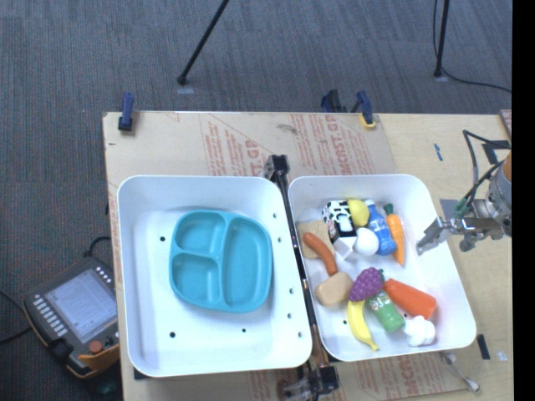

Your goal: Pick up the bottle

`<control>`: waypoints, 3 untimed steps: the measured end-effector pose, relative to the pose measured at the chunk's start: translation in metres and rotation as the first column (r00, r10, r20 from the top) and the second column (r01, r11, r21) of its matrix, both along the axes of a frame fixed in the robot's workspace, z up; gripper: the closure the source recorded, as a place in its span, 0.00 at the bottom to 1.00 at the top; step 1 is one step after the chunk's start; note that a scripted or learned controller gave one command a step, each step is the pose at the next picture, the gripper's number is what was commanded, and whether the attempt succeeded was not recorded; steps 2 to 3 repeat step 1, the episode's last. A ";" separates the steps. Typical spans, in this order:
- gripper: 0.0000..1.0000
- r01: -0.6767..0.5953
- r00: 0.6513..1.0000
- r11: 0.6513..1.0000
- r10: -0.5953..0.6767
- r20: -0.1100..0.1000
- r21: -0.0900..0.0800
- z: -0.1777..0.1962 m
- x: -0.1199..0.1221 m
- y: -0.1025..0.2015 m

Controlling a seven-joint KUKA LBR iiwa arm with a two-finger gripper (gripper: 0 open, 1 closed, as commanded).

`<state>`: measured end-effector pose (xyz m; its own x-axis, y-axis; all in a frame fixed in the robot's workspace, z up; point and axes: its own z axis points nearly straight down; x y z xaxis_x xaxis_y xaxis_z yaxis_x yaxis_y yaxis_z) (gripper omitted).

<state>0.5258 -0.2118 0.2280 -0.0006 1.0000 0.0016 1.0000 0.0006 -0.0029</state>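
Note:
In the right bin (pixel 435 192) a small blue bottle (pixel 383 234) lies among toy food, between a white ball (pixel 365 241) and a thin carrot (pixel 397 239). A green bottle-like toy (pixel 386 314) lies lower down, tucked under a fat orange carrot (pixel 410 298). My gripper (pixel 449 238) hangs over the bin's right rim, to the right of the blue bottle and apart from it. It is open, with nothing between its fingers.
The right bin also holds a cow-patterned carton (pixel 338 217), a lemon (pixel 358 212), a sausage (pixel 320 251), bread (pixel 333 290), grapes (pixel 366 284) and a banana (pixel 360 322). A teal divided plate (pixel 221 260) sits in the left bin (pixel 138 224). Clamps (pixel 365 109) stand at the bench's far edge.

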 end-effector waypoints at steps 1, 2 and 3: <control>1.00 -0.002 1.000 1.000 0.002 -0.001 0.001 0.010 0.000 0.000; 1.00 -0.002 1.000 1.000 0.002 -0.001 0.001 0.010 0.000 0.000; 1.00 -0.002 1.000 1.000 0.002 -0.001 0.001 0.010 0.000 0.000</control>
